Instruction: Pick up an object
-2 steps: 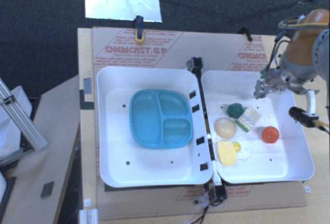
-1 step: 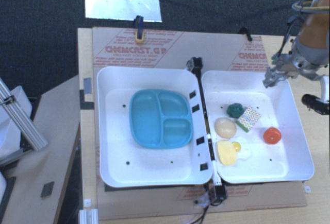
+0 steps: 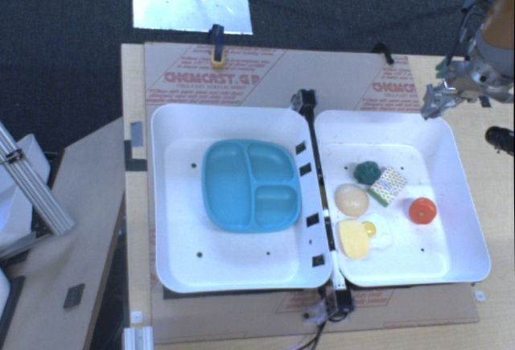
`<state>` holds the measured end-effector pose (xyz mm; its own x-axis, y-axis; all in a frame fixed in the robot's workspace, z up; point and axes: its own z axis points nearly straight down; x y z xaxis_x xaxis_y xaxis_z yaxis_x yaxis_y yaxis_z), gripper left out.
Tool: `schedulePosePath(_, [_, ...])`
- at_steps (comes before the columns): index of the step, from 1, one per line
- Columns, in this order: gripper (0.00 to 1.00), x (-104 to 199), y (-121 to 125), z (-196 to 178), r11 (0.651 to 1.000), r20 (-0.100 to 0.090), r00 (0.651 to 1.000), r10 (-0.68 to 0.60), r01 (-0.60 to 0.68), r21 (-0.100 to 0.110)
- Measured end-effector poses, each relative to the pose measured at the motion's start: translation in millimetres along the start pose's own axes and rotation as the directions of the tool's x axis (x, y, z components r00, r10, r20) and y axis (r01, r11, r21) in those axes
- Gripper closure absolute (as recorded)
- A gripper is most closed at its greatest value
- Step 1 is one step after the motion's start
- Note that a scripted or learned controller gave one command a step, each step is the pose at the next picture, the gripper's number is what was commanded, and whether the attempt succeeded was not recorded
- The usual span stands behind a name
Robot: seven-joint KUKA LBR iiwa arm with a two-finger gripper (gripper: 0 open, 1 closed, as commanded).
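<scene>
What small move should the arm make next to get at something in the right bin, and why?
Probably swing the gripper inward and down toward the orange ball. The gripper sits over the right bin's far corner, while the ball lies apart from the other items, leaving room around it.

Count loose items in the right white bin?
5 in the right white bin: dark green lump at the back, checkered green-white block beside it, beige egg-shaped ball, yellow rubber-duck-like toy in front, orange-red round fruit rightmost. None look hidden.
</scene>
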<state>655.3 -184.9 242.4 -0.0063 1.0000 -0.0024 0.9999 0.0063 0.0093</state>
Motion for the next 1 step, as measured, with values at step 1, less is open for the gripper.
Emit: schedulePosePath(1, [1.0, 0.0, 1.4, -15.8, 1.0, -0.001, 1.0, 0.0, 0.0, 0.004])
